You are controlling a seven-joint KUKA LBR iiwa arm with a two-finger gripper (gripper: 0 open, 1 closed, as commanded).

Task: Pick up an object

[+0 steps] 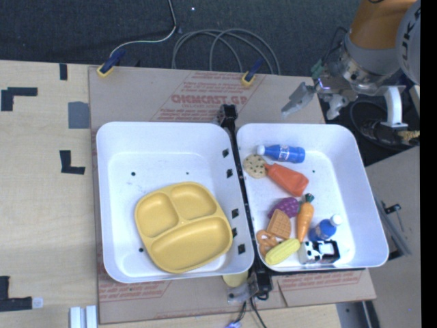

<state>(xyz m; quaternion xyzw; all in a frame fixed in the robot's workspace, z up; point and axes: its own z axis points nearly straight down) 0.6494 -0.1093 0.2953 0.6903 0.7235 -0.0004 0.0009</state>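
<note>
toys: bottle (283,154), cookie (255,165), carrot (304,217), corn (281,251) lie in right bin (355,183) | left bin (116,183): yellow tray (183,225) | gripper (315,101) above right bin's far rim, fingers spread, nothing between them

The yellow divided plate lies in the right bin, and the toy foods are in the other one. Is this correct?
Not quite. The camera view shows the yellow divided plate in the left bin; the toy foods are in the right bin.
</note>
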